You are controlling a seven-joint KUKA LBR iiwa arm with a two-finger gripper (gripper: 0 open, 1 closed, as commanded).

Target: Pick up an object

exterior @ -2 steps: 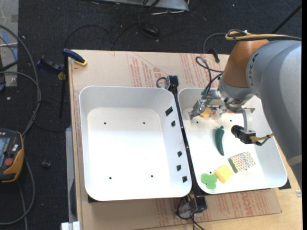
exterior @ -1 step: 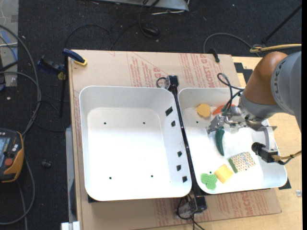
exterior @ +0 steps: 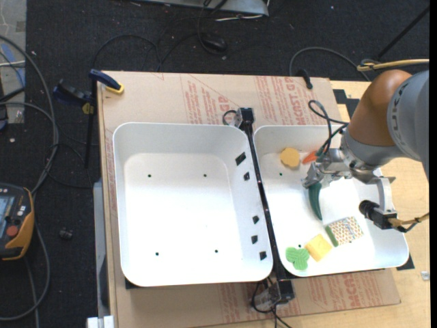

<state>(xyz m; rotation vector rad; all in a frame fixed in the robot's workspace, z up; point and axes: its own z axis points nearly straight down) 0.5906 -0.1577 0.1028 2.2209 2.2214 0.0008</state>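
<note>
I can't tell my gripper [exterior: 315, 183] state — I'd lower slowly onto the teal object [exterior: 315, 202], beside the patterned block [exterior: 346, 229].

Bright, even overhead light, no single strong source evident. White bins [exterior: 184, 203] near overexposed, inner walls washed out, little surface detail. Soft faint shadows under arm [exterior: 389, 118] on right bin floor. Dark floor [exterior: 54, 39] at top and left underexposed, cables barely readable. Overall focus fairly sharp; small objects slightly soft, low resolution.
</note>
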